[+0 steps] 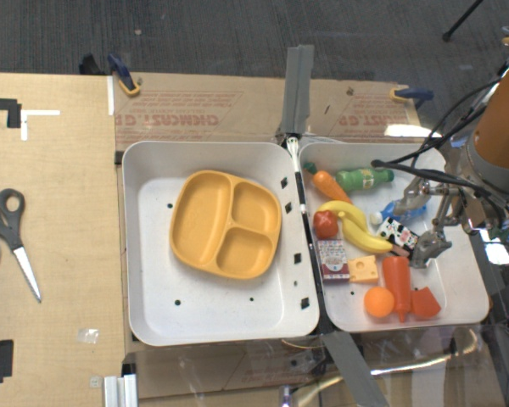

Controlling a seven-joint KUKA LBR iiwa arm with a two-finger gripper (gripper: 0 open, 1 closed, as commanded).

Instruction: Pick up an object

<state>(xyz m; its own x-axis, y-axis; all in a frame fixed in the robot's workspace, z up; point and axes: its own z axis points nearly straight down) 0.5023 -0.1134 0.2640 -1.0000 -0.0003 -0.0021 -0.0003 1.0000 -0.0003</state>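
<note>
Camera view from above, and the gripper (426,227) is hanging over the right bin (471,312), its fingers spread apart with nothing caught between them, one tip high near a small blue piece (393,208), the other low beside a black-and-white patterned item (399,233). That right bin is where all the pickable toys are piled. Closest under the fingers is the yellow banana (360,227), curving from the middle of the bin towards the patterned item, and touching the red tomato (326,223) at its near side. My read: it is hollow plastic play food, light and stiff, smooth and a bit slippery, so a pinch across the narrow middle of the curve looks safer than a try at either tapered end. Below it lies the orange-red sausage-shaped piece (398,284), long and round, likely to roll out unless it is taken across its width. The orange ball (378,302) beside it looks the slipperiest of the lot. The cheese wedge (363,269) has flat faces, an easy squeeze if the fingers can get down beside it, though the neighbours crowd it. Up top sit a carrot (326,181) and a green bottle (363,178), well apart from the tips. Over in the left bin (144,253), a yellow divided plate (226,224), broad and shallow, a poor fit for these fingers
</note>
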